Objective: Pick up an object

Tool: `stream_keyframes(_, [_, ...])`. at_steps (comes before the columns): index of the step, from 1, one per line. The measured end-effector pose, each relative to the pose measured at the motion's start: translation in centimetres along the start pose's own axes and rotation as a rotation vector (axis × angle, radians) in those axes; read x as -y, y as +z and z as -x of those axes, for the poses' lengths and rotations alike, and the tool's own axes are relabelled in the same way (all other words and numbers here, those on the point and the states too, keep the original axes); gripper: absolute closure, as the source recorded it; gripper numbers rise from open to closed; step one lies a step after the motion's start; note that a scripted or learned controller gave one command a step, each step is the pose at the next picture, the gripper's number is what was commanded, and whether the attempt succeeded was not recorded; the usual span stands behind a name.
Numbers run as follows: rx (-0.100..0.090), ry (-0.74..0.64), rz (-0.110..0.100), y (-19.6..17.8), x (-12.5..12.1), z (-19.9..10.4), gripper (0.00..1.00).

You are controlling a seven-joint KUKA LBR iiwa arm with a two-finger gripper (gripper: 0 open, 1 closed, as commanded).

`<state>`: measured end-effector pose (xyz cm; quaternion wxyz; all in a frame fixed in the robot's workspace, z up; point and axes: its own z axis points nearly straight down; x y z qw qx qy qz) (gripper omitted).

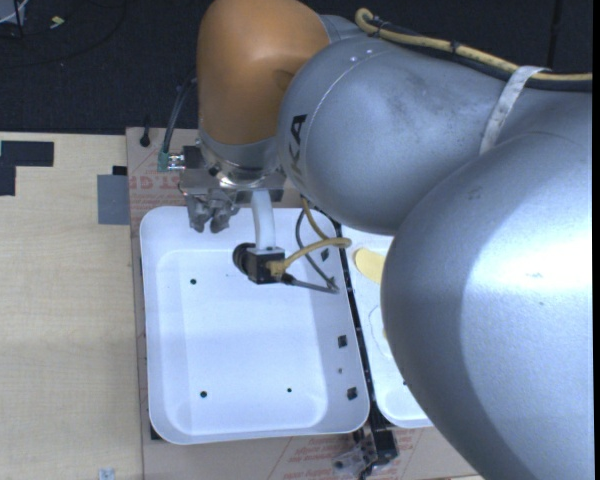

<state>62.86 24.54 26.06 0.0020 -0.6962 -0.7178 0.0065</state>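
My gripper (209,218) hangs over the far left corner of the left white bin (152,328), just above its back rim. No object shows at its tip. A yellow object (368,263) lies near the back of the right bin (402,410), and the arm hides most of it. The arm's grey body and orange band (250,58) cover the upper right of the view.
A small black part (258,265) on a white stalk, with a yellow cable, hangs from the wrist over the left bin's back half. A dark divider (352,343) separates the two bins. Pale wooden bench (50,298) lies to the left.
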Motion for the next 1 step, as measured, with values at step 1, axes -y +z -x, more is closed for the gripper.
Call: stream_keyframes(1, [0.000,-0.002,-0.001,0.04,0.03,-0.06,0.00])
